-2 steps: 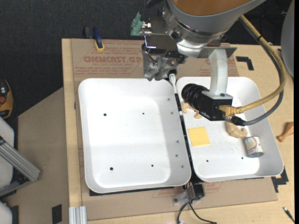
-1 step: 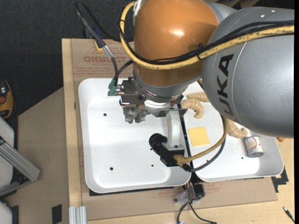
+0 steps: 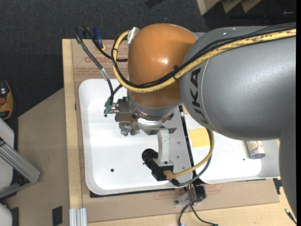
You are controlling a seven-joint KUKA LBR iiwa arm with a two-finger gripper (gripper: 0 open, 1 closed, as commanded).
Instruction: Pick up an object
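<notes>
My arm's orange band and grey link cover the middle of the view, hanging over the left bin [image 3: 94, 140]. Below the orange band, the metal body of my gripper [image 3: 126, 124] points down at the left bin's floor. Nothing shows under it or beside it. A flat yellow object [image 3: 199, 138] lies at the left side of the right bin [image 3: 235, 171], partly hidden by the arm. A small pale can with red marking [image 3: 255, 149] lies on its side further right in that bin.
The two bins stand on a brown board [image 3: 70, 126] with dark floor around it. A tiny dark speck [image 3: 112, 170] sits on the left bin's floor near the front. Cables [image 3: 101, 60] loop off the wrist at the back left.
</notes>
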